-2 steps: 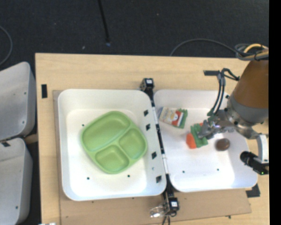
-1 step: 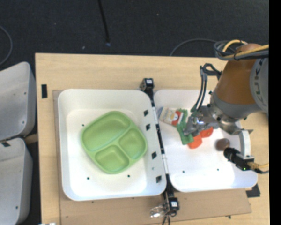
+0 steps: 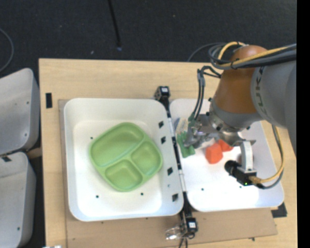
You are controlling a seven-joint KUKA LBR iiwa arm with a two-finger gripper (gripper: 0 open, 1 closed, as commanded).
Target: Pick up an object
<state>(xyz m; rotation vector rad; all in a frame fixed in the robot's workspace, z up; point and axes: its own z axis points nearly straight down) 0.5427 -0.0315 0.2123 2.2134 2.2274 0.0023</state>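
Note:
My gripper (image 3: 192, 137) reaches down into the right bin (image 3: 222, 195) near its left wall, under the orange band of the arm. A green object (image 3: 186, 145) lies right at the fingertips, by the divider between the bins. An orange-red object (image 3: 216, 152) sits just to the right of it on the bin floor. The arm's body hides the back part of the right bin. Whether the green object is between the fingers cannot be made out.
The left bin (image 3: 77, 190) holds a light green divided tray (image 3: 125, 156) with three compartments. A black cable end with a green light (image 3: 241, 175) hangs over the right bin's floor. White chairs (image 3: 10, 118) stand at the far left.

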